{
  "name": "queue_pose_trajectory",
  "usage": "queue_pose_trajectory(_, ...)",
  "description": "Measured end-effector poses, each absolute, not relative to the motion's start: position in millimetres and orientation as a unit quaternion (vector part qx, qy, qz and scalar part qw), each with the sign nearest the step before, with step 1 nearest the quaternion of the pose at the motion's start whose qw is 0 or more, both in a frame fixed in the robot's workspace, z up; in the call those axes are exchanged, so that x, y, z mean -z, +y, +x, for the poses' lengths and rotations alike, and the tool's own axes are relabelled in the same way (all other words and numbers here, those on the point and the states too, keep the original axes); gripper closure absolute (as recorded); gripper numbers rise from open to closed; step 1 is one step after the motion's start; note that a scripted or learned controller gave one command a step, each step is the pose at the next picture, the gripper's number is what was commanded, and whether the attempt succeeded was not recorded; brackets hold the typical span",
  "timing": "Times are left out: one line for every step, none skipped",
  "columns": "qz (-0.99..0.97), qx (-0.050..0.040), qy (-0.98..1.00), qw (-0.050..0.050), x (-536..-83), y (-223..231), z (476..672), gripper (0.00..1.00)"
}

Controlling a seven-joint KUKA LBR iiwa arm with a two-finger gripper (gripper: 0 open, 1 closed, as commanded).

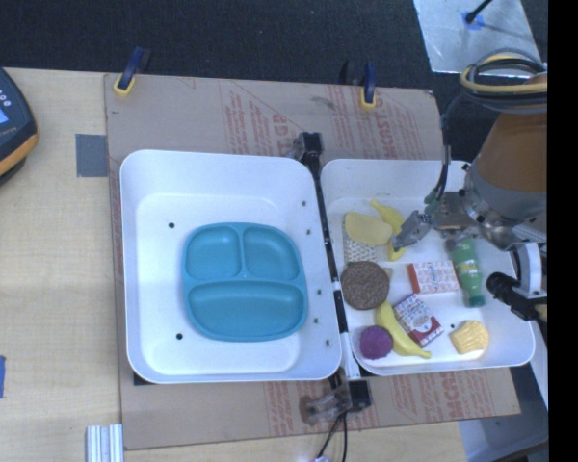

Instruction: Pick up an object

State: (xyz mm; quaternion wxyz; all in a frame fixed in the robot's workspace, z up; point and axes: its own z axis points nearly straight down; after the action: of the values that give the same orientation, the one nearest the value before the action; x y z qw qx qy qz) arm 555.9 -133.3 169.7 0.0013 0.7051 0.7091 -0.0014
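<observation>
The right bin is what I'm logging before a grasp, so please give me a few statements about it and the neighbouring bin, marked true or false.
1. The blue divided plate lies in the left bin. True.
2. The green bottle lies in the left bin. False: it lies in the right bin.
3. The purple ball sits near the right bin's front edge. True.
4. The brown round patty rests on the blue plate. False: it lies in the right bin.

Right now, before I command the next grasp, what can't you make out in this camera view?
- Gripper: small and dark over the right bin; finger state unclear, and whether it touches the yellow item.
- Arm: cut off by the right edge.
- Green bottle: top hidden under the wrist.
- Small cartons: print too small.
</observation>
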Motion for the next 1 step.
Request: queue_pose_trajectory(0.704,0.0009,0.711,0.000,-87.5,-116.5,658.5,0.00)
